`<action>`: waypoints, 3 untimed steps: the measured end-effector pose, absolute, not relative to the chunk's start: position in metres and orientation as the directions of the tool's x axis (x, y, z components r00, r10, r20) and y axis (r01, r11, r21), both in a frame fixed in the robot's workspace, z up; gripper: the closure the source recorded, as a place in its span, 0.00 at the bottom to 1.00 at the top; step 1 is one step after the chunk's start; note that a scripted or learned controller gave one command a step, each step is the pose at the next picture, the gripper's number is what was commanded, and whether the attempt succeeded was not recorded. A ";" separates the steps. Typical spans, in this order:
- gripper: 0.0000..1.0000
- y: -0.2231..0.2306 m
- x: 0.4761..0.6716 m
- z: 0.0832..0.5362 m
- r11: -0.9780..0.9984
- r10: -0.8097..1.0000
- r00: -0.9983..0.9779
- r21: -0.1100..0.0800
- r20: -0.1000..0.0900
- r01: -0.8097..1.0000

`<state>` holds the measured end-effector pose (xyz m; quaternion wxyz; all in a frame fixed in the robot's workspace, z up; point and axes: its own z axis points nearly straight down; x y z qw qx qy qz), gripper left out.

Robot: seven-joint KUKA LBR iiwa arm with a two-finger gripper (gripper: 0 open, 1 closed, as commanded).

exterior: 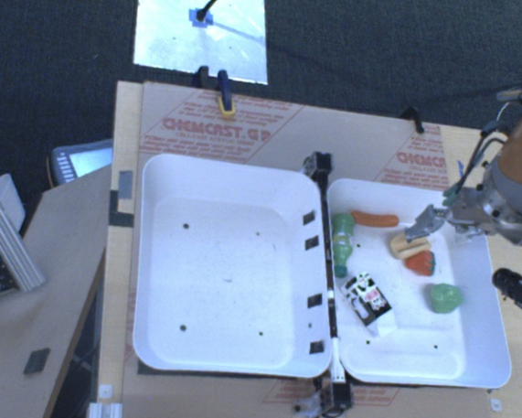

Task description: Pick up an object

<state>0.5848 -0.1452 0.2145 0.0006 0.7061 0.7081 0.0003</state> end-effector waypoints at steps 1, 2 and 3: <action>1.00 -0.145 0.586 0.226 0.005 1.000 -0.005 0.005 -0.001 1.000; 1.00 -0.117 0.594 0.302 0.007 1.000 -0.007 0.009 -0.001 1.000; 1.00 -0.084 0.613 0.368 0.009 1.000 -0.009 0.011 0.000 1.000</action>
